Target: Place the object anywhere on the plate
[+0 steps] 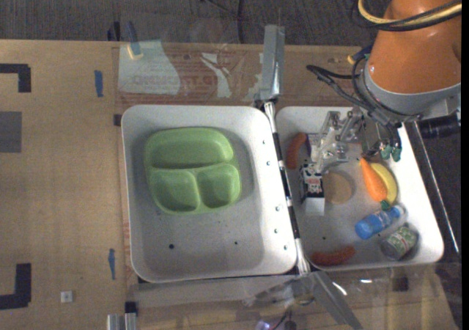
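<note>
The green divided plate point(192, 169) lies in the left bin point(139, 248), with nothing seen on it. The right bin point(432, 248) is crowded: a small black-and-white carton point(313, 183) stands near its left wall, a round brown disc point(338, 188) lies just beside it, and a carrot point(373, 179) and a banana point(388, 182) lie touching each other further right. A blue bottle point(378, 222), a can point(398, 242) and two sausages point(333, 256) are also seen in that bin. The gripper point(327, 151) is lowered over the right bin, just above the carton and the disc; whether the jaws are open or closed cannot be told, and nothing is seen held between them.

The pick appears not yet made, so the object to be moved is judged to be still in the right bin, probably the carton or the disc.

Several failures are to be feared. Because the carton and disc sit so close, the wrong one could be caught, or both nudged and neither held. The carton could be tipped against the bin wall. A shallow disc could be missed altogether. If something is lifted, it could be clipped on the divider between the bins or dropped short of the plate.
</note>
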You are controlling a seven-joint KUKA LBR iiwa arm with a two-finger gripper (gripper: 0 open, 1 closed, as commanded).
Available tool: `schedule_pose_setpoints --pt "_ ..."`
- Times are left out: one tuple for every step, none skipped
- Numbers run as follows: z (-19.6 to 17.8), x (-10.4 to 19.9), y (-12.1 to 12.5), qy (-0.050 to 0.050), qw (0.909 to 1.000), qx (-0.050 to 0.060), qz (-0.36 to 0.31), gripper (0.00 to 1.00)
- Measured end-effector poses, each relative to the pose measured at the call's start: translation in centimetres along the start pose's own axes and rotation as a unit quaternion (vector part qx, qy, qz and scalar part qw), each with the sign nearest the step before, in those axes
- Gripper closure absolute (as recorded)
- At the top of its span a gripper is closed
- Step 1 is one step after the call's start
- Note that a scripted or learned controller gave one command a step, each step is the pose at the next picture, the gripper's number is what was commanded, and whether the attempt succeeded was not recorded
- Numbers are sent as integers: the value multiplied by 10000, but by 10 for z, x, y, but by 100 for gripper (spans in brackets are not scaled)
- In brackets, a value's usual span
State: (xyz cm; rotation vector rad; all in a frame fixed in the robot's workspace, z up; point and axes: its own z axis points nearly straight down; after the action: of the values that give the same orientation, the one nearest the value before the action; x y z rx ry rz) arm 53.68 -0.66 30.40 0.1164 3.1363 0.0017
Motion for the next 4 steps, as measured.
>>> schedule_pose_setpoints --pt "121 20 9 18 9996 0 265 100" --pt "-44 52 -33 9 9995 6 311 100" --pt "-53 49 -33 -9 9995 5 312 100" --pt "-7 30 -32 18 9999 2 -165 100"
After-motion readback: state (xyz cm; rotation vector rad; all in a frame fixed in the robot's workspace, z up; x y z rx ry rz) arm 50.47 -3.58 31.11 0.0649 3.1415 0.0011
